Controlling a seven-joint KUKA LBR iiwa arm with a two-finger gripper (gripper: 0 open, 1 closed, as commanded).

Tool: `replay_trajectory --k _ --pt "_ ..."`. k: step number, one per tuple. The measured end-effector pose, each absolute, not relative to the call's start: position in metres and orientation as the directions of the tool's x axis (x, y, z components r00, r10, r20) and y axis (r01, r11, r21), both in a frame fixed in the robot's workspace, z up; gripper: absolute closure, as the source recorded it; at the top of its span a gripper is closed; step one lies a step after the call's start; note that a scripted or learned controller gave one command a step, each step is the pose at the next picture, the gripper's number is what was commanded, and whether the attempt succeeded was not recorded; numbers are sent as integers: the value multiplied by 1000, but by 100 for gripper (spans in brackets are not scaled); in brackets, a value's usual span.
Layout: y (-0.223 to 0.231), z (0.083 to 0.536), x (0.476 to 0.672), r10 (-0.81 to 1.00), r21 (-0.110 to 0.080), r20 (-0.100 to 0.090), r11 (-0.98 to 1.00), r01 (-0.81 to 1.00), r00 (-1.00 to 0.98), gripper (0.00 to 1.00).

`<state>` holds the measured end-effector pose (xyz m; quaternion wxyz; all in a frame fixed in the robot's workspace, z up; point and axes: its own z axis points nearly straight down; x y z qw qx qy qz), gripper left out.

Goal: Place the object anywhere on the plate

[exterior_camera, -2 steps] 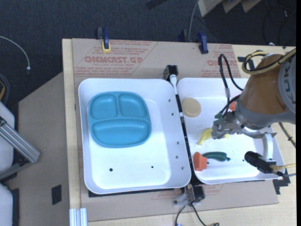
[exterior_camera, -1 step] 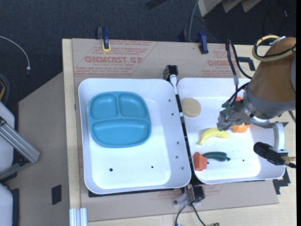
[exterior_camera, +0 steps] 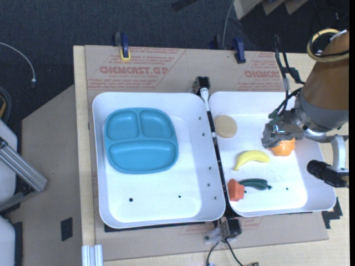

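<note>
A blue three-compartment plate point(exterior_camera: 141, 139) lies in the left bin point(exterior_camera: 155, 204). In the right bin point(exterior_camera: 294, 201) lie a tan round disc point(exterior_camera: 226, 126), a yellow banana point(exterior_camera: 250, 159), a dark green pepper point(exterior_camera: 255, 184), a small red-orange piece point(exterior_camera: 236, 190) and an orange object point(exterior_camera: 283, 147). My gripper point(exterior_camera: 275, 135) hangs over the right bin, right above and touching or just over the orange object's left top edge.
A black divider strip point(exterior_camera: 211, 143) runs between the two bins. Blue clamps point(exterior_camera: 123, 41) hold the board at the back. A black fitting point(exterior_camera: 326, 172) sits at the right bin's right edge. Cables trail at the back right.
</note>
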<state>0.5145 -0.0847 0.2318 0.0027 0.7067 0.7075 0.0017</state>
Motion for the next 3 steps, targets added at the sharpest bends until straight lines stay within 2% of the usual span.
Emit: replay_trajectory --k 2,3 --pt "37 231 538 1000 1 2 7 1000 -7 100" --pt "86 222 537 1000 -2 2 6 1000 -6 100"
